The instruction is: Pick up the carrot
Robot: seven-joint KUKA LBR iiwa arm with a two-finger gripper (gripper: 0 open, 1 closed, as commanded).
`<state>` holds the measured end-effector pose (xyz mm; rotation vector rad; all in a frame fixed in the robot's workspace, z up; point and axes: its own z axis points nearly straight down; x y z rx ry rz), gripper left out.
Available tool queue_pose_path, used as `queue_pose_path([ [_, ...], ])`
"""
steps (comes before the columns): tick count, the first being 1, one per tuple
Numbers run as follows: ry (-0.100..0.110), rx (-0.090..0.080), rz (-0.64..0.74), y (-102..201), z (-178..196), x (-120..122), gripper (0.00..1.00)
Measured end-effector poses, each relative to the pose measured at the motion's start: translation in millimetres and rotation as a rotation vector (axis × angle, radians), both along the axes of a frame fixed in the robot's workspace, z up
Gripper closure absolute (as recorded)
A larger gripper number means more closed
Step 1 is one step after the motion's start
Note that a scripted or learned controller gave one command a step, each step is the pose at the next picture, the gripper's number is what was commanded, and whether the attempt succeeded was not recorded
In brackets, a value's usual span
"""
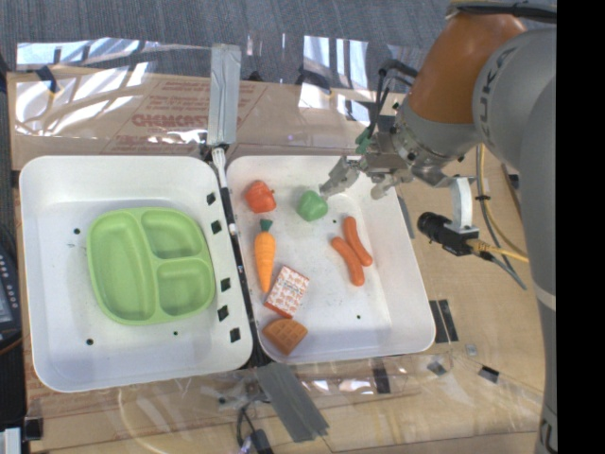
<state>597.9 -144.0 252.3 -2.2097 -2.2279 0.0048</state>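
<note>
The carrot (266, 258), orange with a small green top, lies lengthwise in the left part of the right bin (397, 291), top pointing to the far side. My gripper (359, 185) hangs over that bin's far right area, to the right of and beyond the carrot. It is open, nothing sits between its fingers (335, 180), and the left one is just right of a green pepper (311, 205).
A red tomato-like toy (260, 197) lies just beyond the carrot. Two joined sausages (352, 247) lie to its right, with a red-and-white packet (287, 291) and a waffle (285, 334) nearer the front. The left bin (47, 253) holds a green divided plate (151, 265).
</note>
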Motion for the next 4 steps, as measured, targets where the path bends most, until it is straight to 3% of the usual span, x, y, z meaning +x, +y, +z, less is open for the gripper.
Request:
queue_pose_path([
  [1,0.003,0.000,0.031,40.8,-120.7,2.3,0.00],
  [2,-0.003,0.002,0.470,44.5,-160.6,-11.9,0.00],
  [3,-0.003,0.001,0.473,43.5,-150.1,-11.5,1.00],
  [4,-0.002,0.000,0.076,100.4,-60.5,1.7,1.00],
])
